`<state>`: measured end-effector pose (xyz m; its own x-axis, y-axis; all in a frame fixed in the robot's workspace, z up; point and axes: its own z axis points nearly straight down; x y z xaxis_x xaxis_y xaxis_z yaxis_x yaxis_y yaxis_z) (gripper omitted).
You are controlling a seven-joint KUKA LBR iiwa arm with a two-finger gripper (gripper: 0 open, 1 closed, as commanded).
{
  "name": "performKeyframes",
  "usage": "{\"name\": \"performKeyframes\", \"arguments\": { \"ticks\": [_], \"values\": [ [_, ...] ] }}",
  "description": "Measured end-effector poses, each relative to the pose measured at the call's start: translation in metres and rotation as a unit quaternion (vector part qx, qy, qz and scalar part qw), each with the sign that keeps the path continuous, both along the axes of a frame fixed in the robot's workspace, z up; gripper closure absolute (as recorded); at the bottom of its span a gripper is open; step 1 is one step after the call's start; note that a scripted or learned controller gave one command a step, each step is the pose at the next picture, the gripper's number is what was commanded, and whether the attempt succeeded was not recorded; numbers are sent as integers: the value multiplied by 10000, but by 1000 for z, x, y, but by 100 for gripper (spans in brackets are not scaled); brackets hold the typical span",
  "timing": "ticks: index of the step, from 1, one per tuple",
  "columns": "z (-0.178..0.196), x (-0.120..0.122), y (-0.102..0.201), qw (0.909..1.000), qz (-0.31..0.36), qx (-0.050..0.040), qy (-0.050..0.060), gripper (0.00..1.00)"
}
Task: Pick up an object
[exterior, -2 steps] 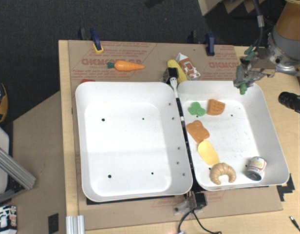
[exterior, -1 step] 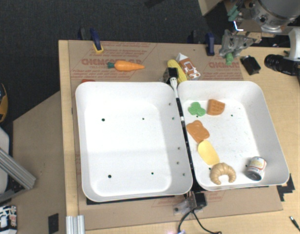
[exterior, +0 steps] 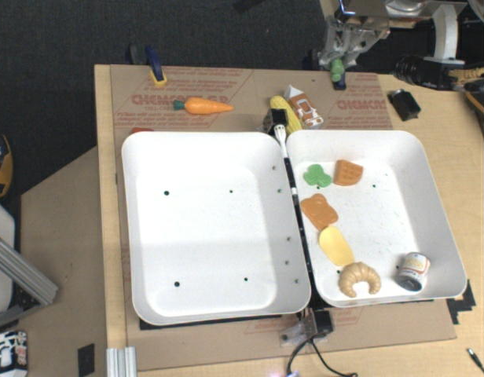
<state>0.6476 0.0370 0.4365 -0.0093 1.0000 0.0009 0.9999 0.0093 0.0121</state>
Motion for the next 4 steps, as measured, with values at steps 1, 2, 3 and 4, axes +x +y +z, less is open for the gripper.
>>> {"name": "performKeyframes", "arguments": {
  "ticks": [1, 2, 3, 4],
  "values": [
    [62, -29, 73, 10000, 1, 18, 11, 100],
    [102, -106, 197, 10000, 45, 36, 32, 100],
    [99, -102, 188, 10000, -39, -2, 53, 0],
    [110, -101, 189, 10000, -30, 4, 30, 100]
  ]
}}
